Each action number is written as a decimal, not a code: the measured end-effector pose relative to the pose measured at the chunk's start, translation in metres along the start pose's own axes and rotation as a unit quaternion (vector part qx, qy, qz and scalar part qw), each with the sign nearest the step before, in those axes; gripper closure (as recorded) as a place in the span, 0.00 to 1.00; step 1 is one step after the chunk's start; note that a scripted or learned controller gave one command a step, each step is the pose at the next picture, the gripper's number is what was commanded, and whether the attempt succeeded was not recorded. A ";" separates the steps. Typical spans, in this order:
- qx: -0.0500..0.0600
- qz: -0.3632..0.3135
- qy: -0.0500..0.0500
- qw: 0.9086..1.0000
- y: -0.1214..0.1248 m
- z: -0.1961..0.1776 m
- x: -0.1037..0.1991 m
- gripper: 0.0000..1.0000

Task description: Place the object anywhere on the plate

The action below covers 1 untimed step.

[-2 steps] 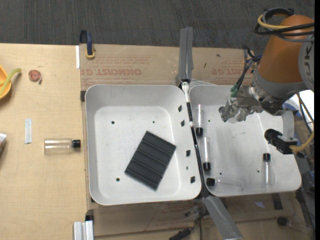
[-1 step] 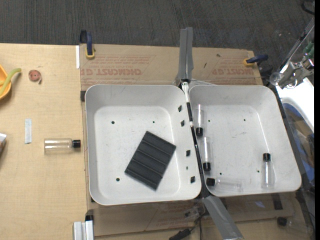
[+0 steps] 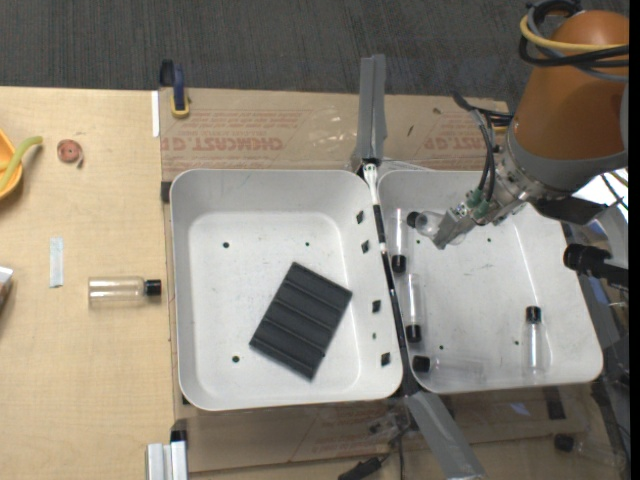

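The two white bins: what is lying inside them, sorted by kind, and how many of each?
Clear vials with black caps: 4, all in the right bin
Dark ribbed plate: 1, in the left bin
Total: 5

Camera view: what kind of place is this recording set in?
Probably a robotics lab bench: a robot arm reaches over two white bins, with cardboard under them on a wooden table and clear vials lying about.
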<state>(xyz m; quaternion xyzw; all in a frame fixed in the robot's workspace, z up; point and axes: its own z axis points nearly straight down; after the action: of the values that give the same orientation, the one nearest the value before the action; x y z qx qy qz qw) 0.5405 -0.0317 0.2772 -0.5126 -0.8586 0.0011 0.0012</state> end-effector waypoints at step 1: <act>0.000 -0.030 0.000 1.000 -0.030 0.036 0.066 1.00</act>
<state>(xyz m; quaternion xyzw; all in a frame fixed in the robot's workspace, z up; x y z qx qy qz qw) 0.4828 0.0124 0.2409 -0.4863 -0.8738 0.0012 0.0012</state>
